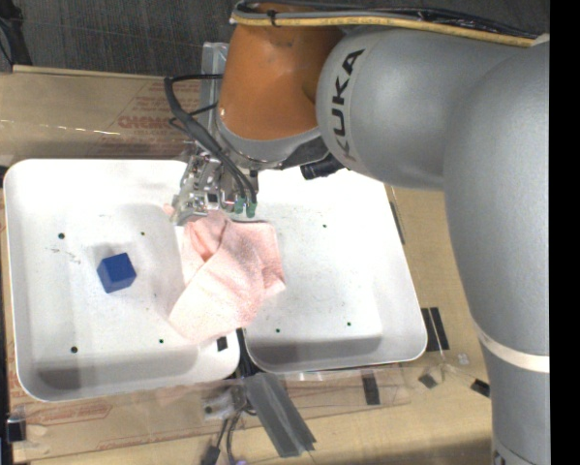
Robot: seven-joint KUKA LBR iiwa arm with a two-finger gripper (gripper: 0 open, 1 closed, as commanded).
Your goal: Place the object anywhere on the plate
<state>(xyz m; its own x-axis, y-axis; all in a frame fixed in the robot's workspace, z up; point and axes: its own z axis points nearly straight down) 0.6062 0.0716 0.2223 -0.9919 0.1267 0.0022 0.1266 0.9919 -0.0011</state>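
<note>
From the camera view, my gripper (210, 200) sits at upper centre, jaws pinching the top edge of the pink cloth (228, 274), which drapes across both bins' rims. No plate spotted; placing remains, I judge.

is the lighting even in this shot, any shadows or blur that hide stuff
Camera view: light is soft and fairly even; the small blue cube is crisp with a faint shadow. The two shallow white bins show soft shading along their near inner walls. The big grey and orange arm is close to the lens, looks slightly soft, and hides the right bin's far corner. The pale pink cloth is clearly lit.
</note>
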